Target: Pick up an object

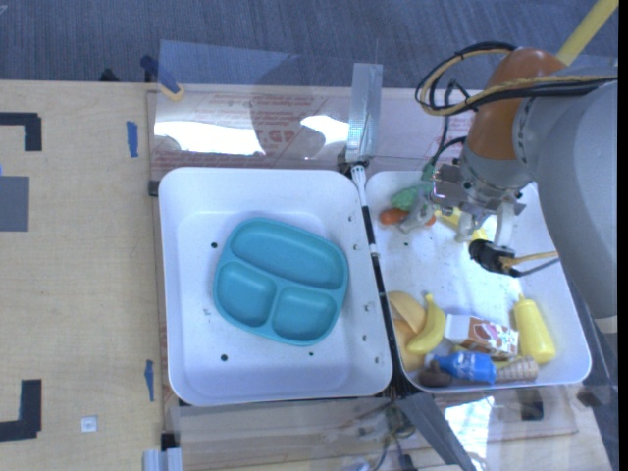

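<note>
The big grey arm (559,145) reaches in from the right and hangs over the back of the right bin (579,361). Its claw (478,226) points down near a small orange and green toy (400,207) by the bin's back left corner. I cannot tell how the claw is set.

At the front of this bin lie a banana (428,327), a yellow bottle (533,328), a blue toy (465,365) and a little red and white box (488,337), all close together.

The left bin (186,263) holds a blue plate (280,280) with three parts. Both bins sit on the table (69,292).
</note>
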### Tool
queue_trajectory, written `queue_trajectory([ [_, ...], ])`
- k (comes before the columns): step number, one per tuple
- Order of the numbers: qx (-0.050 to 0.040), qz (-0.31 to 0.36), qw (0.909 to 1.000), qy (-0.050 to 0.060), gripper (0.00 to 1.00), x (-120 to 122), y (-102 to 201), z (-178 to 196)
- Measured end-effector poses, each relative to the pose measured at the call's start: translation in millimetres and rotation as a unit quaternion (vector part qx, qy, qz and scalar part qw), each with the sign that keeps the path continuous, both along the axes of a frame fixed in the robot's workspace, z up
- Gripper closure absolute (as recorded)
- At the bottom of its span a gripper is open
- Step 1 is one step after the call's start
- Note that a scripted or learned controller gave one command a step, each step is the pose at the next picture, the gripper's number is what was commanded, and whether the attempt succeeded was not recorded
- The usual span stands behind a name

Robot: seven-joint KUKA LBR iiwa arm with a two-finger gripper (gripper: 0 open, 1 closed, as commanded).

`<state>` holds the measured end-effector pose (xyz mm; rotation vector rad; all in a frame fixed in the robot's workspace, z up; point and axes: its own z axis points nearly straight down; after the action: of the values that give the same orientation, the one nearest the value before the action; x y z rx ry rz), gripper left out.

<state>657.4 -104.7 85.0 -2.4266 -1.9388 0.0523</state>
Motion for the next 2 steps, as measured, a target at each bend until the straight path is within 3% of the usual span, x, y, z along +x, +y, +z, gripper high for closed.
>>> queue_trajectory([
  [1, -0.0011, 0.001, 1.0, -0.004, 1.0, 2.2, 1.5, 11.8],
  [2, -0.0008, 0.0, 1.0, 0.001, 0.0, -0.3, 0.5, 9.4],
])
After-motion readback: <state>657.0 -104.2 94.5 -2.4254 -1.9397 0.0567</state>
